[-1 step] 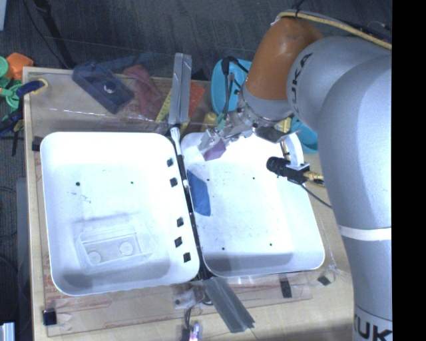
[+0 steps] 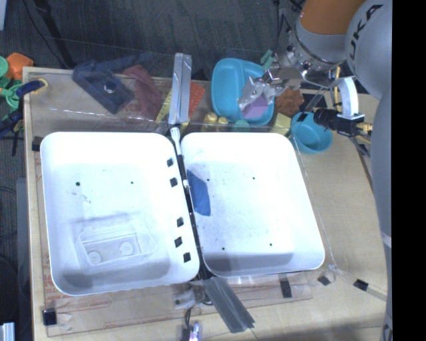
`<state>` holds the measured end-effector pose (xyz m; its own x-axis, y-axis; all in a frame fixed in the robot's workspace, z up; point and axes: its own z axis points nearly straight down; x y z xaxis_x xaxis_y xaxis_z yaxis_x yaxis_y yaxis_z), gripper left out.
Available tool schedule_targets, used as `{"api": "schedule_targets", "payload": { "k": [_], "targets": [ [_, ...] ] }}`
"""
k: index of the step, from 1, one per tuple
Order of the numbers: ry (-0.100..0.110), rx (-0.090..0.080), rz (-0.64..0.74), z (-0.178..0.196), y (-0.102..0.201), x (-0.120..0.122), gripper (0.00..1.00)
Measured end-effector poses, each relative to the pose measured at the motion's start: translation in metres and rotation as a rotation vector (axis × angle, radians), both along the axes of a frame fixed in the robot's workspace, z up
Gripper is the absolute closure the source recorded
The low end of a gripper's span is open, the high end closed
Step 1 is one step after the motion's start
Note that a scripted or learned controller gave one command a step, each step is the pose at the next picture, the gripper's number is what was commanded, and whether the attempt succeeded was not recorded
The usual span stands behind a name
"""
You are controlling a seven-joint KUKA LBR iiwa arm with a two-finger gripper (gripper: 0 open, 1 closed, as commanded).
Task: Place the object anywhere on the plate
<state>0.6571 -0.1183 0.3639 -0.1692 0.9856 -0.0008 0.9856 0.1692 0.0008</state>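
Your arm (image 2: pixel 373 40), grey with its orange band (image 2: pixel 329 14), reached in over the back right corner of the surface (image 2: pixel 349 220). Its gripper (image 2: pixel 261 90) hung behind the back rim of the right bin (image 2: pixel 305 193), above a light blue container (image 2: pixel 229 83) among the clutter along the surface's back edge. A lavender thing (image 2: pixel 256 110) lay in that container directly under the gripper. You could not tell from this slant how far open the gripper was, or whether it had hold of anything.

The blue object (image 2: pixel 198 193), flat and dark blue, lay inside the right bin against its left wall, roughly midway between that bin's back and front. It was well apart from the gripper.

The left bin (image 2: pixel 48 156) stood touching the right one along the surface's middle. A clear, tray-like piece (image 2: pixel 113 243) with two round marks lay near that bin's front left corner; you could not tell whether it was the plate.

A small blue cup (image 2: pixel 311 133) stood on the surface just beside the right bin's back right corner. A dark grey block (image 2: pixel 103 86) lay near the surface's back left corner.
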Motion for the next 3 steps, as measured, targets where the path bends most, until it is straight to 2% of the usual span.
{"api": "schedule_targets", "payload": {
  "k": [1,2,3],
  "targets": [
    [0.007,0.000,-0.106,-0.048,0.061,-0.040,1.00],
    [0.008,0.000,-0.111,-0.131,0.147,-0.016,1.00],
    [0.002,0.000,-0.081,-0.013,0.207,-0.001,1.00]
  ]
}}
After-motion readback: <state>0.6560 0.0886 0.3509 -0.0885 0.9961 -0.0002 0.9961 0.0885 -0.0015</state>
